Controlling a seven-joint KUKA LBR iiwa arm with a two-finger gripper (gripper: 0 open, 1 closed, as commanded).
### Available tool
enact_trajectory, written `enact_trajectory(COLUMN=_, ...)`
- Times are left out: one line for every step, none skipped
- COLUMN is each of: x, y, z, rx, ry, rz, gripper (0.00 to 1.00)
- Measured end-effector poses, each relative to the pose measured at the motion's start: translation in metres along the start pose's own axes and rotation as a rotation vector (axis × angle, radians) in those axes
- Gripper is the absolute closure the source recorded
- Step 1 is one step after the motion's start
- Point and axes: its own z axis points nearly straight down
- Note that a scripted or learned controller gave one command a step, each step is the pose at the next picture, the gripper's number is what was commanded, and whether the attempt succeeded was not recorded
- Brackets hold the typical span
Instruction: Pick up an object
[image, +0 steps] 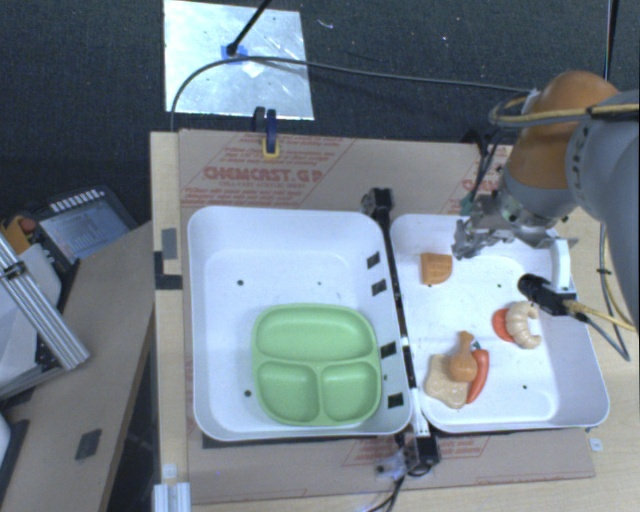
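Up at the top of the right bin (560, 400), the gripper (466, 246) hangs with nothing seen in it.

I cannot tell how far its tips are apart. At its 7 o'clock, just beside it, sits an orange block (435, 268). At 5 o'clock lie a pale croissant toy (524, 323), a tan pear-shaped toy (452, 372) and a red chili (480, 372). At 8 o'clock, the left bin (220, 300) holds a green tray (315, 363).

A pale green divided plate (316, 363) lies in the white left bin (215, 300). In the white right bin (580, 395): an orange block (435, 268), a red pepper (480, 372), a cream croissant (523, 324).
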Motion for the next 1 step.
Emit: enact_trajectory(x=-0.0027, y=-0.0027, z=-0.0640, rx=-0.001, ry=0.000, rz=0.000, gripper=1.00)
